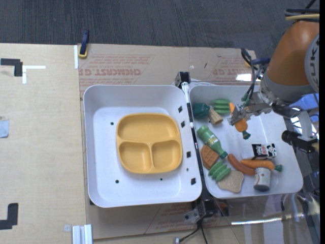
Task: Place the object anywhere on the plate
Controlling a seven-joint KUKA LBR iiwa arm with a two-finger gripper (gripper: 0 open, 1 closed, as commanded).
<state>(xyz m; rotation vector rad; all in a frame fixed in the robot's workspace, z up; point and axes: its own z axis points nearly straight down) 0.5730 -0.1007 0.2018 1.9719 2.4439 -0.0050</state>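
A yellow plate (pixel 149 128) with three compartments lies in the left white bin (pixel 101 151), with nothing on it. Over the upper middle of the right bin (pixel 289 182) my gripper (pixel 240 119) points down to the left. Its fingers are shut on a small orange toy carrot (pixel 241 125), whose green end (pixel 246 134) hangs just below. The carrot appears raised a little above the bin floor, well to the right of the plate.
The right bin holds several toy foods: a green bottle (pixel 210 140), a waffle (pixel 208 155), pea pods (pixel 219 172), a bread slice (pixel 231 182), a sausage (pixel 240 164), a second carrot (pixel 260 163), a can (pixel 261 179), a cow-print carton (pixel 264 150). Green vegetables (pixel 221 105) lie by the dividing wall.
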